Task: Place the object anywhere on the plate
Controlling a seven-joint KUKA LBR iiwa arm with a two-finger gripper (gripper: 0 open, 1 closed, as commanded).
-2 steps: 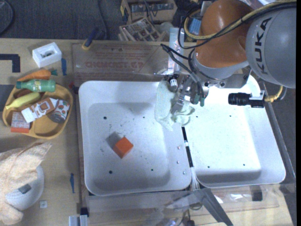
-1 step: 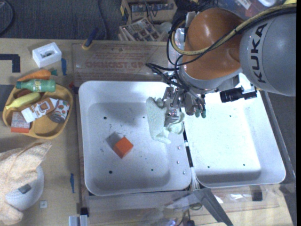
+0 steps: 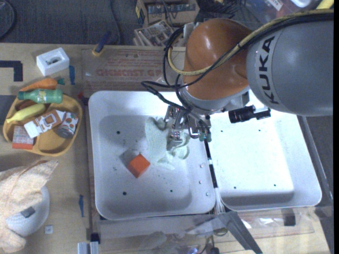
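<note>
Camera view | small orange cube (image 3: 140,165) in left white bin (image 3: 106,194), lower-left of tool (image 3: 177,136) | pale green plate (image 3: 159,139) beneath tool | tool grip state unclear

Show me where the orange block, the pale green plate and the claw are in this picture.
orange block (image 3: 140,165): camera view, on its top face.
pale green plate (image 3: 157,139): camera view, on its left part, beside the claw.
claw (image 3: 178,139): camera view, midway between its fingertips, over the plate.
</note>
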